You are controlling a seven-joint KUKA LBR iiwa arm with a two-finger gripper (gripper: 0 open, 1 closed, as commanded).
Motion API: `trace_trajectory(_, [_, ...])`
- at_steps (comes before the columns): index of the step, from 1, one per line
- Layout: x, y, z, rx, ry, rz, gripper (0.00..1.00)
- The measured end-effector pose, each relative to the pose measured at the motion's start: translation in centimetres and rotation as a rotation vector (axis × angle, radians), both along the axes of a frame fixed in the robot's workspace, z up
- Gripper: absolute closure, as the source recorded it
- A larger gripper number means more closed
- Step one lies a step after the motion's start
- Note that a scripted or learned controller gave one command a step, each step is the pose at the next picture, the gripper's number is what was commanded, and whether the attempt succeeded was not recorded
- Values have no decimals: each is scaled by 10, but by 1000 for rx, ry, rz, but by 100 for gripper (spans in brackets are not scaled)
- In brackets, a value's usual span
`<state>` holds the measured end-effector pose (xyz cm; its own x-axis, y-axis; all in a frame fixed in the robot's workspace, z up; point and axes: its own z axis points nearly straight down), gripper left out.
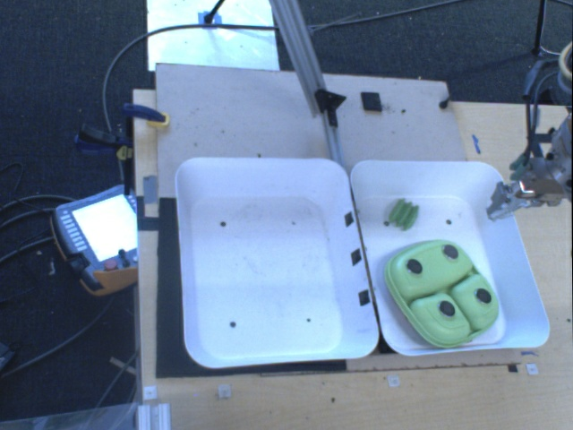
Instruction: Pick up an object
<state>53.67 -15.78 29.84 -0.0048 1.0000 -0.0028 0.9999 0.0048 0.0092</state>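
A large light-green tray-like object (pixel 442 291) with three round hollows lies in the right bin (pixel 528 276), toward its near side. A small darker green ribbed piece (pixel 402 213) lies at the back of the same bin. My gripper (pixel 503 202) hangs over the right bin's far right rim, well to the right of the small piece and above the large one. Nothing shows between its fingers.
The left bin (pixel 201 240) sits beside the right one, with black clips (pixel 355 256) along the shared edge. A slanted metal pole (pixel 300 43) rises behind the bins. A teach pendant (pixel 97 237) lies off the bench at left.
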Motion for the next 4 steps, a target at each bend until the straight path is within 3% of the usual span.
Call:
trace_trajectory(2, [13, 115, -28, 5, 7, 6, 100])
trace_trajectory(4, [7, 227, -71, 4, 10, 4, 100])
